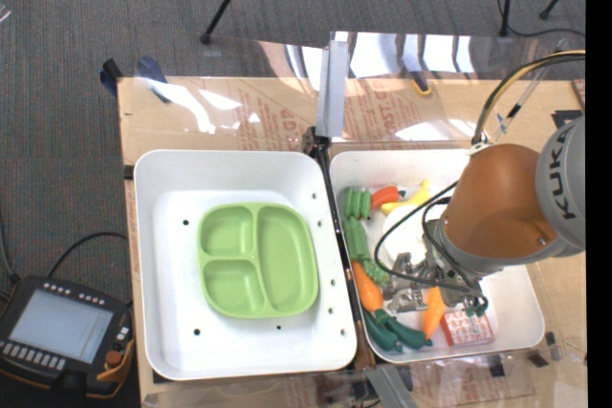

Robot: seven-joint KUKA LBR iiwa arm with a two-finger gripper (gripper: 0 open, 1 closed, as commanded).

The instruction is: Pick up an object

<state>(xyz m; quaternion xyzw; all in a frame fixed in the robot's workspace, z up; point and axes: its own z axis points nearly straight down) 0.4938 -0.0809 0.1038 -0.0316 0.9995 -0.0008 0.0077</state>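
Toy vegetables and fruit are the likely pick targets, and from the overhead camera view they all lie heaped in the right bin [535, 325], mostly along its 9 o'clock wall. A row of green pods [357, 204] sits at about 10 o'clock, with a red-orange piece [385, 196] and a yellow banana-like piece [409, 200] just beside it toward 12. Lower down, an orange carrot [367, 289] lies at 8 o'clock, dark green pieces [390, 330] at 7, a second orange carrot [434, 311] near 6, and a small red-and-white packet [467, 328] touching that carrot's right side. Crowding along one wall probably makes a clean grasp harder, since neighbours touch each other.

The gripper [411, 287] hangs low over the middle of this bin, between the two carrots, with black cables looped around it. Its metal parts blur together against the clutter, so I cannot tell how wide it stands or whether anything is in it. The arm's wide orange band [497, 201] covers the bin's 3 o'clock half, so anything lying there is hidden.

The left bin [158, 177] holds a light green divided plate [258, 258] lying flat near its centre, well apart from the toys; it looks like a place to drop things, not a thing to grasp. A teach pendant [62, 325] rests on the floor at 8 o'clock of the view
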